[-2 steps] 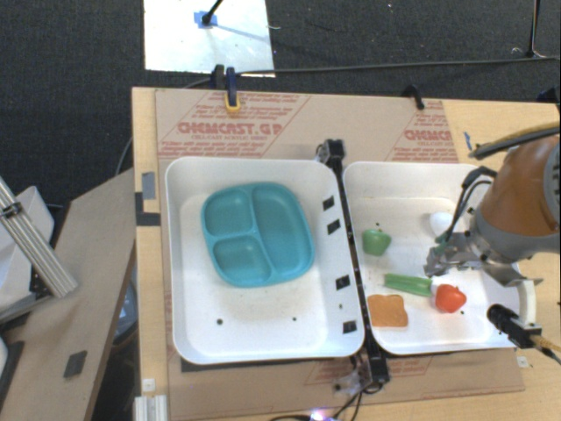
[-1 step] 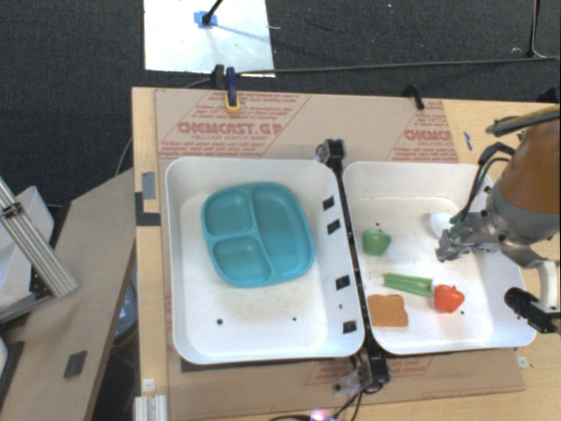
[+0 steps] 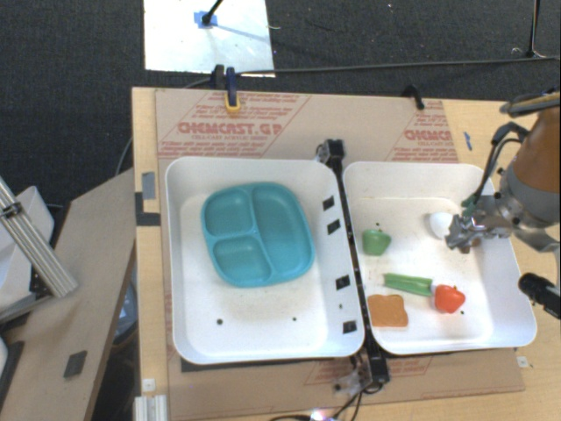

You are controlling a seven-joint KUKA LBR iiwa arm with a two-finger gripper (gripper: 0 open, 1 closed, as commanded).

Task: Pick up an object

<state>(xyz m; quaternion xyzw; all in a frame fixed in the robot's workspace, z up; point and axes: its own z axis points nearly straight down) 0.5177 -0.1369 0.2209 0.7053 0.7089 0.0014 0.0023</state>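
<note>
My bench [image 3: 145,130] carries a brown sheet [image 3: 263,125] printed with red lettering, and two white bins sit on it, side by side and touching. The left bin [image 3: 175,261] holds a teal plate [image 3: 259,233] with three compartments, lying flat near its middle. The right bin [image 3: 412,191] is joined to it along a seam set with black clips [image 3: 333,226]. A blue and yellow clamp [image 3: 230,90] grips the sheet's far edge. Beyond it a white paper [image 3: 175,24] lies on dark carpet [image 3: 394,24], with a blue mark [image 3: 208,19] on it. A metal rail [image 3: 35,248] slants at my far left.
</note>
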